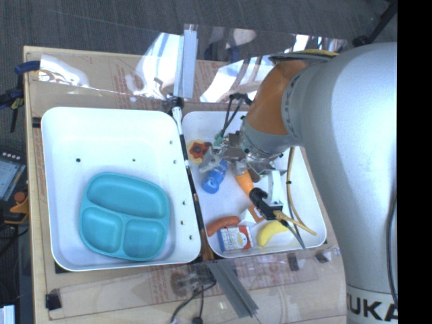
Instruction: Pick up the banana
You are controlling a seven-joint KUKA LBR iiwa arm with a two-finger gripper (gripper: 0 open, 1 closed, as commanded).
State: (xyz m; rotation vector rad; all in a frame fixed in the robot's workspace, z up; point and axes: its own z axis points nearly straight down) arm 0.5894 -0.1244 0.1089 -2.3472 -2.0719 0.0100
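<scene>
There's the banana point(272, 233), lying flat on the floor of the right bin point(200, 127), down in the bin's near corner on the side the arm comes from. Nothing is gripping it; it sits there free. Just beside the banana, on its left as the camera looks, stands a small white carton point(235, 238) with red and blue print, close enough that they may be touching. I can't be sure. Beyond the carton, a little further from the banana and slightly up, lies an orange-red sausage point(223, 225) at a slant.

Now look up the bin from the banana, well apart from it: that is where the gripper point(221, 157) hangs, over the middle of the bin. From here I cannot tell whether the pincer is spread or pressed together, and I see nothing caught in it. Right under it, on the banana's far side, is a blue bottle-like thing point(214, 177), with an orange piece point(243, 179) next to it, nearer the banana. A small red and yellow thing point(198, 150) lies further up again.

The grey arm point(351, 147) with its orange band point(270, 106) looms over the bin's far side. Away left of the banana, across the rims, a teal divided plate point(125, 214) rests in the left bin point(101, 140).
</scene>
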